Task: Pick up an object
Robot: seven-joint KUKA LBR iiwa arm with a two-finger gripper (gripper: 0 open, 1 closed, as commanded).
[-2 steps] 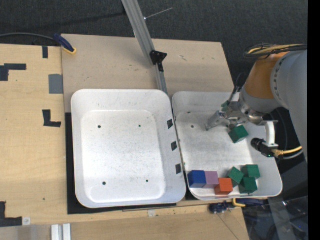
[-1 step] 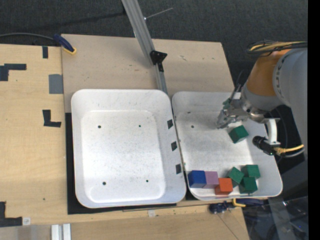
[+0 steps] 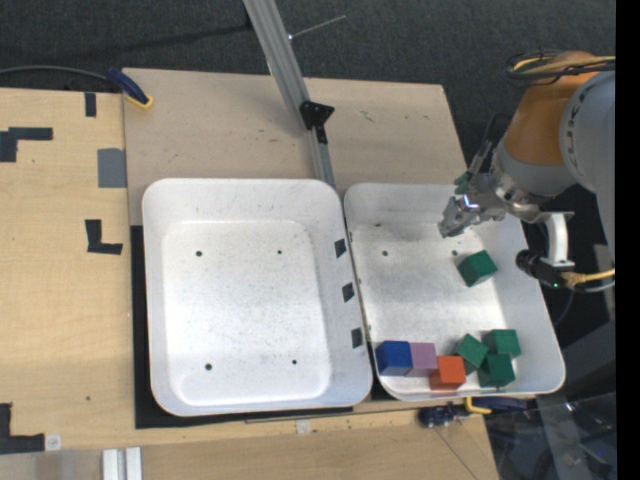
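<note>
In the right bin [image 3: 400,218] a green block [image 3: 477,267] lies alone near the right wall. Along the bin's front edge sit a blue block [image 3: 394,356], a purple block [image 3: 423,357], an orange block [image 3: 450,370] and three more green blocks [image 3: 489,353]. My gripper [image 3: 457,215] hangs over the back right part of this bin, above and slightly left of the lone green block. Nothing shows between its fingers.
The left bin [image 3: 245,293] lies beside the right one, with a row of black clips [image 3: 348,290] along their shared edge. A slanted metal rail [image 3: 283,58] runs from the top down to the bins' back edge. The arm [image 3: 550,128] fills the upper right.
</note>
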